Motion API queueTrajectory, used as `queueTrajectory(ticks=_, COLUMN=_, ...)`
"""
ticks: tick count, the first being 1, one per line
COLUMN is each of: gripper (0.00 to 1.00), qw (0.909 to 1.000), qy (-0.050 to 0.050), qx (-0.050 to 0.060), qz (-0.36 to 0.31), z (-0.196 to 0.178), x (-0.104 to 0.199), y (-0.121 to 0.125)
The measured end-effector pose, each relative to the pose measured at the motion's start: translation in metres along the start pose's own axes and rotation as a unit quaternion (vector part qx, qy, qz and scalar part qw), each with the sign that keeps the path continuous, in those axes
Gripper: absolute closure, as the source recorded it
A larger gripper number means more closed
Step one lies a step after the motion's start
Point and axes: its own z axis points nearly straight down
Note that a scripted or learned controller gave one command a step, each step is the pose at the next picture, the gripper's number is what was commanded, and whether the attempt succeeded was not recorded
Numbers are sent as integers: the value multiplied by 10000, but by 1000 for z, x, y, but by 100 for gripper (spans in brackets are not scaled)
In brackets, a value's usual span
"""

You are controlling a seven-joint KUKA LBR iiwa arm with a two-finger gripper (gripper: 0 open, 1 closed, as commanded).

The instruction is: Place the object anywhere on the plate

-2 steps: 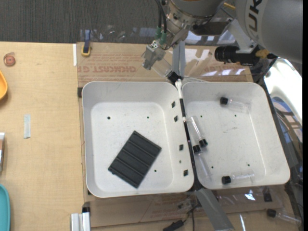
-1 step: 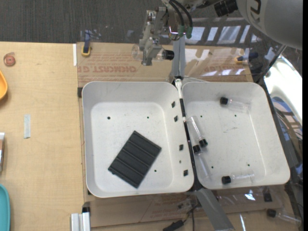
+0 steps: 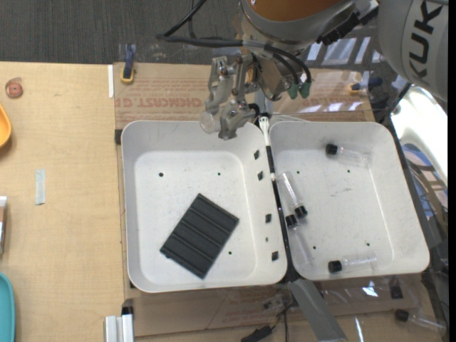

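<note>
The black ribbed plate (image 3: 200, 234) lies flat and slanted in the left bin (image 3: 142, 262), toward its front. My gripper (image 3: 226, 125) hangs over the back rim of the left bin, near the divide between the bins and well behind the plate. Its fingers are closed on a small clear tube (image 3: 209, 123), whose translucent end sticks out to the left of the fingertips. The tube is held above the bin floor.
The right bin (image 3: 399, 212) holds several clear tubes with black caps: one at the back (image 3: 343, 153), two by the left wall (image 3: 289, 191), one at the front (image 3: 353, 263). Cables and the arm crowd the space behind the bins. A wooden bench top (image 3: 57, 191) lies to the left.
</note>
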Motion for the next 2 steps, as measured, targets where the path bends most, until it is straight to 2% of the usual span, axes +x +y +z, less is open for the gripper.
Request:
queueTrajectory(ticks=1, gripper=100, qw=9991, qy=-7, qx=-2, qz=-418, z=5, x=-74, y=-43)
queueTrajectory(ticks=2, gripper=100, qw=9871, qy=2, qx=-4, qz=-1601, z=54, x=21, y=13)
